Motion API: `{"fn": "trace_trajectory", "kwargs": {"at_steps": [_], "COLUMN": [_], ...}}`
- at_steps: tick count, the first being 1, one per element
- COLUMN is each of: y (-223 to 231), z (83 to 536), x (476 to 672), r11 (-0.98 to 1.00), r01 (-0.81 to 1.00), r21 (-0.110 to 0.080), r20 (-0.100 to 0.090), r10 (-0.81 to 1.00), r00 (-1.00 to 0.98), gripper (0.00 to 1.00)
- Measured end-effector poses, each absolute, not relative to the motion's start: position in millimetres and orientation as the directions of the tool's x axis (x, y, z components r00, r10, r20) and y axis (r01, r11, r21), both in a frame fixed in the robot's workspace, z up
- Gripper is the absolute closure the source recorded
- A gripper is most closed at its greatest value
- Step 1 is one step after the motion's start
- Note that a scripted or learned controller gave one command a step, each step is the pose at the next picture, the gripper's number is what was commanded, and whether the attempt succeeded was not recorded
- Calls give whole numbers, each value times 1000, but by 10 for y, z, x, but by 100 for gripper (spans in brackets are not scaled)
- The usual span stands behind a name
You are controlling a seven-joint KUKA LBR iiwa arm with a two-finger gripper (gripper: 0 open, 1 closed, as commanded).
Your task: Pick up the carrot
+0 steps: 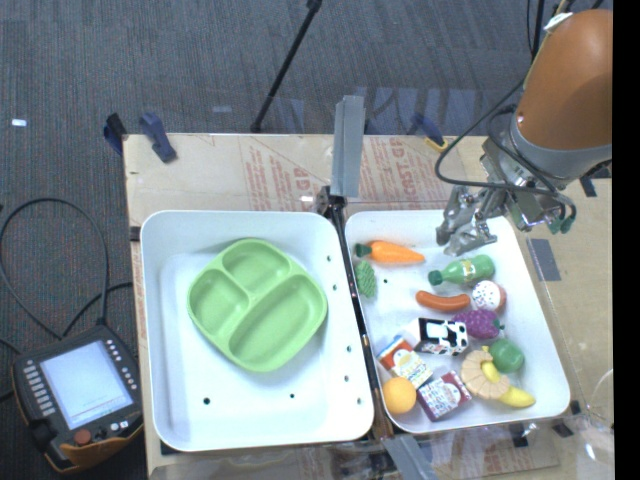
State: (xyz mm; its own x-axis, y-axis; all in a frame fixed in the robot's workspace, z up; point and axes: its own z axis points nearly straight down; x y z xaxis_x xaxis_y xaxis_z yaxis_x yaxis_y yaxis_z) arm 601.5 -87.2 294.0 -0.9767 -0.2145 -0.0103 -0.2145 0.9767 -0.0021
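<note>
Camera view: the carrot (392, 253) lies at the right bin's (550, 338) upper left, apart from the green bottle (466, 269); the gripper (463, 230), empty and narrowly parted, should shift left, align across the carrot's body, then descend.

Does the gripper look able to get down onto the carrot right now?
Probably yes. The carrot lies apart from the other toys with nothing on top, and the gripper hangs just to its right.
</note>
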Motion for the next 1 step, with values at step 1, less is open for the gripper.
{"fn": "trace_trajectory", "kwargs": {"at_steps": [1], "y": [-1515], "z": [4645], "x": [5370], "r11": [998], "r01": [-55], "r21": [-2], "r20": [-9], "r10": [-55], "r00": [-998], "gripper": [100]}}
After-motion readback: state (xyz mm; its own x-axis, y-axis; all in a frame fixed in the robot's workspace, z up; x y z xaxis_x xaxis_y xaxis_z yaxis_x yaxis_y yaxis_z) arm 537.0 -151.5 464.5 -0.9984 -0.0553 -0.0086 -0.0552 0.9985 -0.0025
